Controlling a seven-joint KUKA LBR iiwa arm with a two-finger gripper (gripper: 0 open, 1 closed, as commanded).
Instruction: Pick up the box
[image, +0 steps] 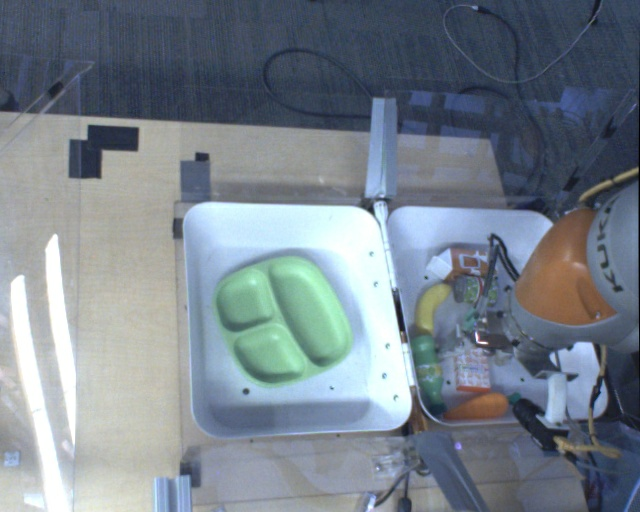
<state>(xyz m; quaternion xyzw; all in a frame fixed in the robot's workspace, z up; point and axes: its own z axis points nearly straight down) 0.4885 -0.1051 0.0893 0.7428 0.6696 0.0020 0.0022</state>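
You see two white bins side by side on the counter (100, 300); the left bin (200, 400) carries a green divided plate (284, 321) with three compartments, lying near its middle. The right bin (520, 225) is crowded along its left wall: a yellow banana (432, 303) lies just beside that wall, a green item (427, 362) sits below it toward the bin's near left corner, and an orange carrot-like piece (478, 406) lies along the near edge. The box (472, 372), white with orange and red print, lies flat near the bin's near edge, just above the orange piece and beside the green item; a second printed packet (464, 264) rests toward the far edge. The arm (565, 275) reaches in from the right, its orange band over the bin's right half; the gripper (481, 330) hangs low over the bin's middle, just above the box's far end. You cannot tell whether its tips are parted or closed, and the box is not visibly between them.
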